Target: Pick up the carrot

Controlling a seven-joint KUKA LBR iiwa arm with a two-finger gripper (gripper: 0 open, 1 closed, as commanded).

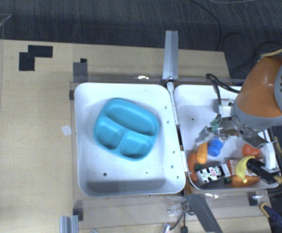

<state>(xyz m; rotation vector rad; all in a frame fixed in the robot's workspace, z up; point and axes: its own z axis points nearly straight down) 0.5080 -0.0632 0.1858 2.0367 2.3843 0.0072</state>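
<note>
Carrot (201,155): lying in the right bin (194,106), near its left wall, among crowded toys, just left of a blue block (215,147).
Gripper (218,129): hanging over the clutter, just above the block; grip state I cannot tell.
Tray (126,128): sitting alone in the left bin (87,144), likely a drop-off spot.
Writing: a black-and-white box (212,173) is showing print, too small to read.

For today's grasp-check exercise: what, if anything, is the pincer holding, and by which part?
It cannot be told: the pincer hangs low over the right bin, just above a blue block.
</note>
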